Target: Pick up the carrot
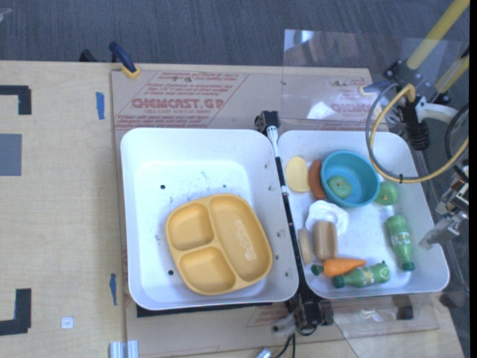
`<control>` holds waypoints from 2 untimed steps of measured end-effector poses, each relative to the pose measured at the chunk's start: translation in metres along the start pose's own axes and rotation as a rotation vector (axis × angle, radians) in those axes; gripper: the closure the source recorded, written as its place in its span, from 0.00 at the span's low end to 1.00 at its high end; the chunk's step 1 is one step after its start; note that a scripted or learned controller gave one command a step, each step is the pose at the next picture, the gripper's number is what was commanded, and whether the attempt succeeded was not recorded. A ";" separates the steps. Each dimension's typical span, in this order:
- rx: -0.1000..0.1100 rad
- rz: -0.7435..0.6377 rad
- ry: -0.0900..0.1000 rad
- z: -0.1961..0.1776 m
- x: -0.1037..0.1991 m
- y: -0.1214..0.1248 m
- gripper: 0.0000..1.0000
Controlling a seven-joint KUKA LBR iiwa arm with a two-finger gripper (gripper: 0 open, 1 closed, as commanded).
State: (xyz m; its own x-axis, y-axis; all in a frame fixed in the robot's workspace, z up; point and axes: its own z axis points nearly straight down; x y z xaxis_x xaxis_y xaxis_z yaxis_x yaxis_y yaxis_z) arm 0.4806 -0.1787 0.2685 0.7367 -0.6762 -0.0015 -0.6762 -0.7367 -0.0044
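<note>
The carrot (344,265) is a small orange piece with a green top. It lies on its side near the front of the right bin (436,274), and a green bottle (363,276) touches its front side. A tan bread-like roll (324,239) stands just behind it. Part of my gripper (441,231) shows as grey metal at the right edge, over the right bin's right rim and well to the right of the carrot. Nothing is seen held in it.
The right bin also holds a blue bowl (349,177) with a green piece inside, a yellow slice (297,174), a white item (328,215), a second green bottle (400,239) and a lime-green ball (386,193). A yellow divided plate (218,243) lies in the left bin (141,200).
</note>
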 end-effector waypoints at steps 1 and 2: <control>0.002 -0.250 0.010 -0.149 0.029 0.019 0.00; -0.002 -0.176 -0.012 0.030 -0.001 -0.027 0.00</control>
State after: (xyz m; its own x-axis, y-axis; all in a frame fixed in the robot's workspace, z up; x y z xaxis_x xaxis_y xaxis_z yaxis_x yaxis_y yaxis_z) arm 0.4984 -0.1581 0.2383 0.8439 -0.5363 -0.0132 -0.5364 -0.8440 -0.0035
